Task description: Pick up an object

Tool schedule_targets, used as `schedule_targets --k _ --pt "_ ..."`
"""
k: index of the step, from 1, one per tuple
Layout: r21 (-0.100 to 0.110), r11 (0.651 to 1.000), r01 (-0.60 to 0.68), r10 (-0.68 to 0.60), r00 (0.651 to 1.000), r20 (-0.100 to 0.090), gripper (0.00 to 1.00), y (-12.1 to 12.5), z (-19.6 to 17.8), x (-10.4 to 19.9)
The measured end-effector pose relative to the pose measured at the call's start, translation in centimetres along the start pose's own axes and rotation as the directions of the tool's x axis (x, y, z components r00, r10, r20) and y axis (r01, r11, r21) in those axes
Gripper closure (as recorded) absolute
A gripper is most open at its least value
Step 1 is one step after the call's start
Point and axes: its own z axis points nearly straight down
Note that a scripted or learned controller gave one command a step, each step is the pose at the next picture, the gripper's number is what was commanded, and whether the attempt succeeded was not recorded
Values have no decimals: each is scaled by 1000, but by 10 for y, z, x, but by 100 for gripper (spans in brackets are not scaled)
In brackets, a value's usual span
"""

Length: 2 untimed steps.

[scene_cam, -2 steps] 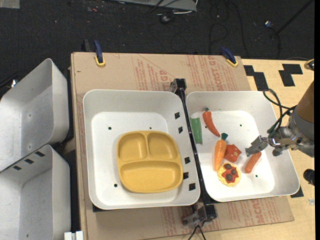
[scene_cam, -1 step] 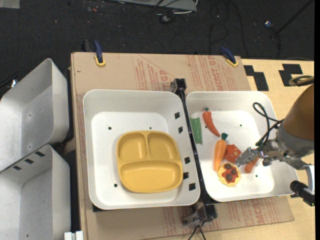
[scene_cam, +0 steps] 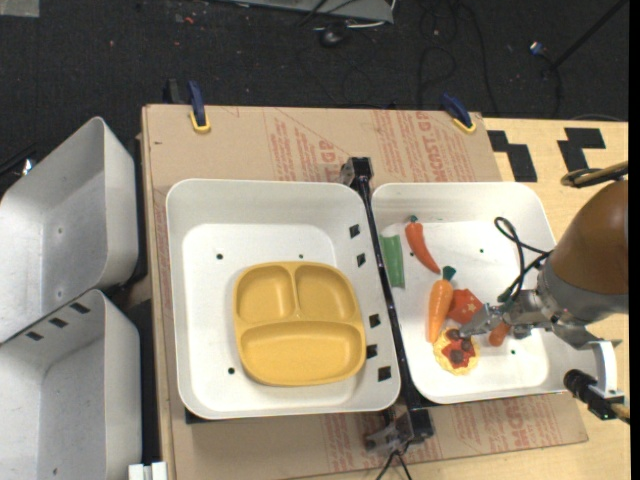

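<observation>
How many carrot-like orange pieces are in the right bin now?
2. One carrot lies near the right bin's back left, beside a green strip. The other carrot lies mid-bin, by the gripper. More may hide beneath the arm.

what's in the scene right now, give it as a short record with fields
left bin: holds a yellow divided plate
right bin: holds toy food
toy food: green piece by the left wall, red-orange chili, carrot, red piece, yellow piece with dark bits on it
arm: reaches in from the right, over the right bin
gripper: low among the toy food near the red piece; grasp cannot be told
</observation>
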Motion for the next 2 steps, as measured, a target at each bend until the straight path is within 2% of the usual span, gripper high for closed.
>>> schedule_targets --k 1,2 --pt "-2 1000 1 -1 1000 0 100 1 -11 0" --pt "0 1000 1 -1 1000 2 100 -2 -62 -10"
